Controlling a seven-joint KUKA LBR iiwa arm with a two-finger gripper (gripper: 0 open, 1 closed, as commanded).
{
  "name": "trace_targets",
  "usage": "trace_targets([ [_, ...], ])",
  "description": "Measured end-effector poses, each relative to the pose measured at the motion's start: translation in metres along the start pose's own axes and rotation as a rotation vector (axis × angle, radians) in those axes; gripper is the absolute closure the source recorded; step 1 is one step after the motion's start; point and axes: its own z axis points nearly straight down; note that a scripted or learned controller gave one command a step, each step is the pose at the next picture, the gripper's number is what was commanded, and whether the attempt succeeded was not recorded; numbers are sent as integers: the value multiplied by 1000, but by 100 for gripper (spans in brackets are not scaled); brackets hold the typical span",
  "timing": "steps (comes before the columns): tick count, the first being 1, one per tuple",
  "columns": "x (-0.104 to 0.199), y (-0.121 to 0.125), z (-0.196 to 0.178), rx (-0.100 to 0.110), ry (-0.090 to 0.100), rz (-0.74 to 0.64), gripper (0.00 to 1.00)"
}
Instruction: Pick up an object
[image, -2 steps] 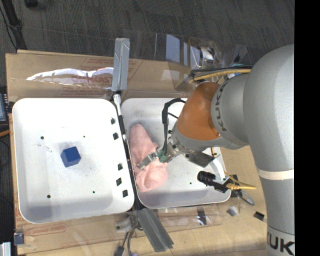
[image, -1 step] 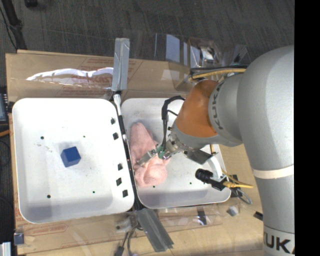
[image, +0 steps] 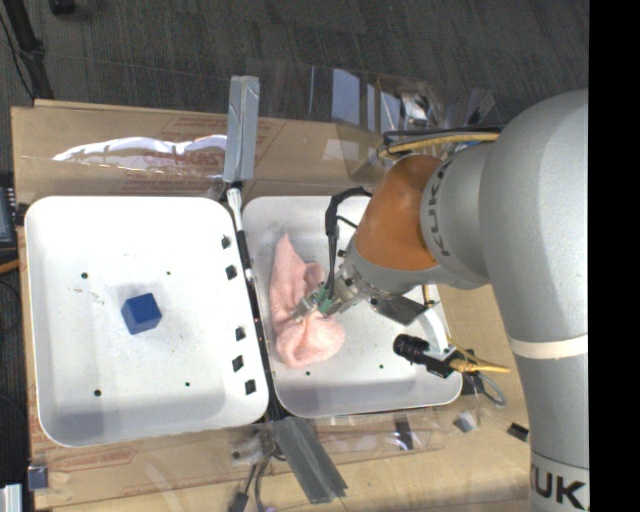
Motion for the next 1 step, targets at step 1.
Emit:
trace_targets([
  [1, 7, 75, -88, 3, 0, -37, 100],
])
